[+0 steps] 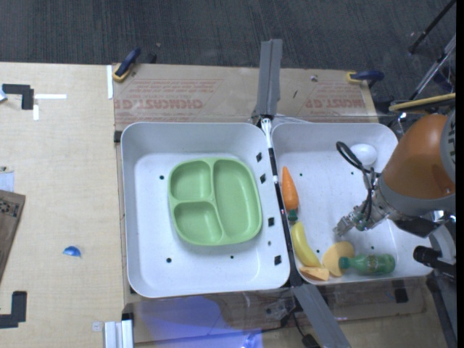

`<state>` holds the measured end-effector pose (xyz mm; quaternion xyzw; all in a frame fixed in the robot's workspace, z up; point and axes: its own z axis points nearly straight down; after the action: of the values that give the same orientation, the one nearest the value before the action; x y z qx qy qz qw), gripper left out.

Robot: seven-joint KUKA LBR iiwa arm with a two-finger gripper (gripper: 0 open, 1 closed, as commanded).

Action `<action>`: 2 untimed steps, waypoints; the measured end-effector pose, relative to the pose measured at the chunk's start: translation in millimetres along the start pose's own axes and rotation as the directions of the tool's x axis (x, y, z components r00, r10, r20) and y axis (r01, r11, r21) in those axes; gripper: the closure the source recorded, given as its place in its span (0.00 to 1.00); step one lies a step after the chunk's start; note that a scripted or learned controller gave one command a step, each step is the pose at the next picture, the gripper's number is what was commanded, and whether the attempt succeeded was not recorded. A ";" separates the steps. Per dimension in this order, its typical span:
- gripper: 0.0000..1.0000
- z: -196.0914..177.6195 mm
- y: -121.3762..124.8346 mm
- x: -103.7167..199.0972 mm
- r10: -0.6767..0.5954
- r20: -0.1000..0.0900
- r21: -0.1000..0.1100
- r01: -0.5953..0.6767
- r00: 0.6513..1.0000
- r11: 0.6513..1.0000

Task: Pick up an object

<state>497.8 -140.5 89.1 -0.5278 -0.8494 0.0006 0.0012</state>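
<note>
Objects for picking lie in the right bin (319,140): a carrot (289,188), a banana (304,245), a yellow lemon-like piece (338,252) and a green bottle (370,264) on its side — likely light, stiff, smooth plastic, the bottle prone to roll, so best pinched across its narrow body. The gripper (351,223) sits low just above the yellow piece — whether its tips are spread or pressed together cannot be told.

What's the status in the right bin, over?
Two-finger gripper low in right white bin, holding nothing seen. Green plastic bottle and round yellow fruit just below it. Yellow banana, orange carrot by the divider.
</note>
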 end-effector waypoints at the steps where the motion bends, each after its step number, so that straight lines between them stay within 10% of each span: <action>1: 1.00 -100.0 66.2 32.8 0.297 0.002 0.002 -0.297 0.955 0.955; 2: 1.00 -0.9 82.9 -0.1 0.355 0.001 0.001 -0.355 0.935 0.935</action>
<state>572.1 -103.9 89.8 -0.6723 -0.7403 0.0015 0.0007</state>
